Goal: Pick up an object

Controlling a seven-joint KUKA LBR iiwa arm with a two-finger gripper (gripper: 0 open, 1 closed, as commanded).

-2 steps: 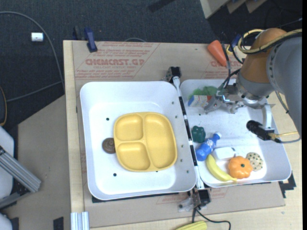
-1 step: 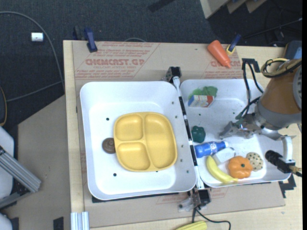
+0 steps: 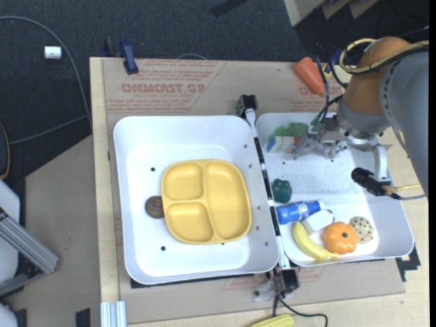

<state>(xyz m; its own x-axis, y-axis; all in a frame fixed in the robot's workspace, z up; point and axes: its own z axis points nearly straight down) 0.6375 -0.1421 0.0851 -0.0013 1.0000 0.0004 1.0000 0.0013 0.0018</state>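
My gripper (image 3: pixel 315 144) hangs low over the back of the right bin (image 3: pixel 395 213), just right of a green leafy toy (image 3: pixel 285 131). Further forward in that bin lie a small green pepper (image 3: pixel 281 189), a blue bottle (image 3: pixel 298 211), a banana (image 3: pixel 310 243), an orange pumpkin (image 3: pixel 340 238) and a speckled cookie (image 3: pixel 362 229). The grey arm with its orange band (image 3: pixel 371 80) comes in from the upper right and hides the bin's back right corner.
The left bin (image 3: pixel 133 155) holds a yellow divided plate (image 3: pixel 204 201) with a brown round piece (image 3: pixel 154 206) at its left edge. An orange carrot-like toy (image 3: pixel 310 76) lies on the bench behind the right bin. A black clip (image 3: pixel 247 104) sits between the bins.
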